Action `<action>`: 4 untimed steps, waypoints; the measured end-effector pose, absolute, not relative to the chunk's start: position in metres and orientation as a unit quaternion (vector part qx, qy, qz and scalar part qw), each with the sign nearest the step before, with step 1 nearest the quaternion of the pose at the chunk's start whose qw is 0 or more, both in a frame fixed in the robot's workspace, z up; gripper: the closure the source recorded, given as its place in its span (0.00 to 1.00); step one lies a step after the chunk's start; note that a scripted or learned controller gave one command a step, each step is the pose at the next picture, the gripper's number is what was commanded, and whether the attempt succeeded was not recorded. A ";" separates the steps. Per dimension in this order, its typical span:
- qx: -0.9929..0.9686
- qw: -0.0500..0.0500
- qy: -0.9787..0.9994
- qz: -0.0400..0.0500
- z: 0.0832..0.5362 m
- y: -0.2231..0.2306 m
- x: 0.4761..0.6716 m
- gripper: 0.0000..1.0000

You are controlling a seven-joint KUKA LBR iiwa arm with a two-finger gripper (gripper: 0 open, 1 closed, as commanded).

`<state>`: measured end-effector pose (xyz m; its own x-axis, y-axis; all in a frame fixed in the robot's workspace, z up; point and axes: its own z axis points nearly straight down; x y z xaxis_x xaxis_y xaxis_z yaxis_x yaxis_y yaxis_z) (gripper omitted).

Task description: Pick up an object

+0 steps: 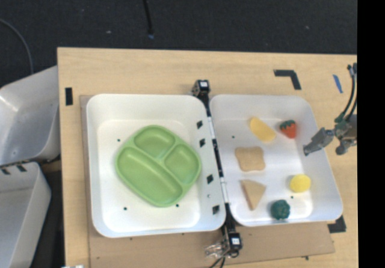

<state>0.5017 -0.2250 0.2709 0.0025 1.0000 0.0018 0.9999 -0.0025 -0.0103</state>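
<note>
Two white bins sit side by side on the desk [72, 140]. The left bin [96, 201] holds a green divided plate [157, 166]. The right bin [322, 191] holds the candidate objects: a yellow piece [262, 129] and a small red piece [289, 129] at the far side, a tan square slice [249, 158] in the middle, a tan wedge [253, 193] nearer, a yellow round piece [300, 183] to the right of the wedge, and a dark green round piece [280, 209] at the near edge. All lie apart from one another.

The hand [328, 139] sits at the right rim of the right bin, beside the red piece and well apart from the near objects. Nothing is seen in it. Whether its fingers are apart or together cannot be told at this size.

Judged stage: approach, no grasp begun. The red piece and the yellow round piece lie closest to the hand and are compact, so either looks a fair target. The flat slice and wedge probably offer little height to close on. A good attempt calls for centring over one object before descending, with fingers straddling it and clear of the bin wall. The red piece sits close to the yellow piece; a careless descent risks nudging both.
</note>
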 end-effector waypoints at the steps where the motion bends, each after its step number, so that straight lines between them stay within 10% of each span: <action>1: -0.707 -0.001 -0.708 0.000 0.277 -0.224 0.504 0.00; 4: -0.708 0.001 -0.707 0.001 0.148 -0.223 0.504 0.00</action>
